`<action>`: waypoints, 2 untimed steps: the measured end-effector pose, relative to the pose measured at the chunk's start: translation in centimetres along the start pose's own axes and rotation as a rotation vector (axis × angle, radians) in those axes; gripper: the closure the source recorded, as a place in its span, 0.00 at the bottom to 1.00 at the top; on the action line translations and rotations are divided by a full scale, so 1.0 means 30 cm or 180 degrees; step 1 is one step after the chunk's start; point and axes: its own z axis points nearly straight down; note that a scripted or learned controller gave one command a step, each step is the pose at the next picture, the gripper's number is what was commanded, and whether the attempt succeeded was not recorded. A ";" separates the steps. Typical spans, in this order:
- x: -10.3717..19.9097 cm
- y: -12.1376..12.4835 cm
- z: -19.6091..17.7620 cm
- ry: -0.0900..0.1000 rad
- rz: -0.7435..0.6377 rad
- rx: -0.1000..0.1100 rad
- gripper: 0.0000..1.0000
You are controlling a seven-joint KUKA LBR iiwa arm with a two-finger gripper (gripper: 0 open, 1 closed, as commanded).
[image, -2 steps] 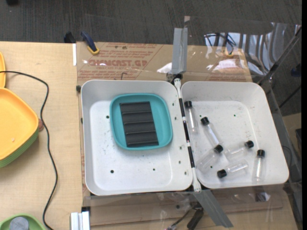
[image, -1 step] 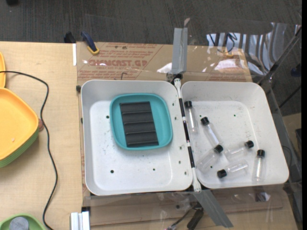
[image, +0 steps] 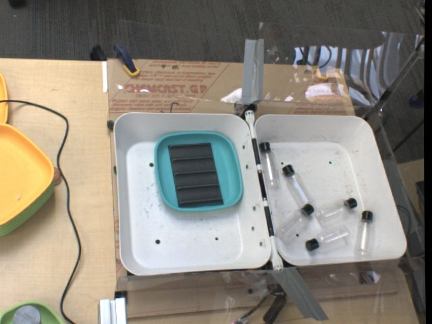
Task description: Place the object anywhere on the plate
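Teal plate in left bin, clear capped vials in right bin

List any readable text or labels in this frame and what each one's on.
"...CAST.G..." in large red letters on the brown cardboard sheet behind the bins; the first letters are washed out by glare, so the whole word cannot be read.
Smaller red print lines above and below it on the same sheet: too small and blurred to read.
No legible marks on the teal plate, the vials or the white bins.

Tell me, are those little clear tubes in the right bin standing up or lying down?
Lying down. The clear vials rest on their sides across the right bin's floor, black caps pointing different ways.
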 end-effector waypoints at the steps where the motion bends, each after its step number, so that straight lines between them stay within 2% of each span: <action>1: 0.014 0.002 0.088 -0.0002 0.0010 0.0001 0.00; 2: 0.000 -0.001 -0.002 0.0005 0.0010 0.0002 0.00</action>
